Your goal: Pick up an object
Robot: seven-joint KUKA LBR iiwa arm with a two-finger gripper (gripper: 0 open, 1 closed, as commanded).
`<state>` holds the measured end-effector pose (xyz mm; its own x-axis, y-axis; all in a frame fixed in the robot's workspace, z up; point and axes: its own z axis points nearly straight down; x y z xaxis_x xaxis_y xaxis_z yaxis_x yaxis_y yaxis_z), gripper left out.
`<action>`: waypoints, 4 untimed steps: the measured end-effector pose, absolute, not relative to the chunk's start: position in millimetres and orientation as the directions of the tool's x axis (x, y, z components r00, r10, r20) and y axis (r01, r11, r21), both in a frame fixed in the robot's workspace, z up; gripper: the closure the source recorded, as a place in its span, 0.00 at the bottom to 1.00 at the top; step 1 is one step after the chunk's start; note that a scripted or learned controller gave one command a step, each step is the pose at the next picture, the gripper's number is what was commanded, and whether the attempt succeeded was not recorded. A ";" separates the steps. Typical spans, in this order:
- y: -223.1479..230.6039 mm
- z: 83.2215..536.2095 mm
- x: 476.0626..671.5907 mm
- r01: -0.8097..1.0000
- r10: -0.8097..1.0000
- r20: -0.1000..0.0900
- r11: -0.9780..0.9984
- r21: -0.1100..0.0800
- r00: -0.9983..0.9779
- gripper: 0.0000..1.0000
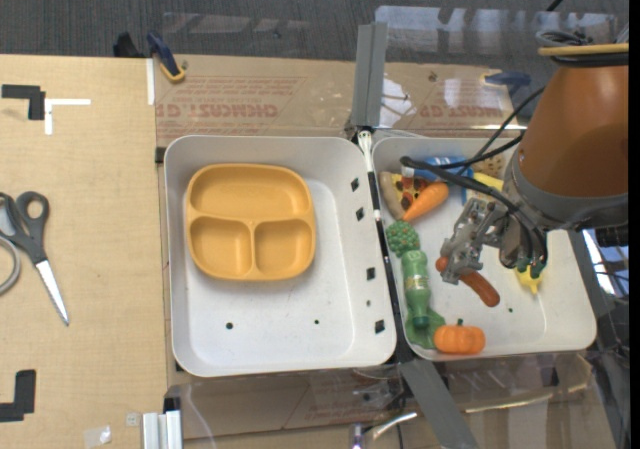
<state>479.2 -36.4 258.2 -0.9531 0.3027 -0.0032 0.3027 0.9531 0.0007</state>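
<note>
The left bin [200, 337] has open floor around the yellow divided plate [252, 220]. The right bin [570, 332] is crowded: carrot [428, 200], green bottle [416, 287], small pumpkin [460, 339] and sausage [480, 288] lie close together

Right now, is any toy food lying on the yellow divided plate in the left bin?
No. The yellow divided plate holds nothing, and the carrot and the pumpkin lie in the right bin.

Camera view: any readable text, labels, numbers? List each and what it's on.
Red print on the cardboard sheet behind the left bin: upside down and blurred, not reliably readable.
Toys in the right bin, divided yellow plate, scissors: no visible text.
</note>
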 end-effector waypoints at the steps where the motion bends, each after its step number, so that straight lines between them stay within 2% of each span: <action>1: -3.4 225.4 478.3 0.291 0.291 0.000 0.957 -0.001 -0.957 1.00; 2: -56.4 191.2 478.2 -0.158 -0.158 0.000 0.987 0.000 -0.987 1.00; 3: -45.2 264.8 575.5 -0.201 -0.201 -0.002 0.980 0.000 -0.980 1.00; 4: -100.4 168.2 526.2 -0.406 -0.406 -0.002 0.914 0.000 -0.914 1.00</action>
<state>526.2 -100.4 168.2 -0.9137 -0.4063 -0.0016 -0.4063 0.9137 0.0002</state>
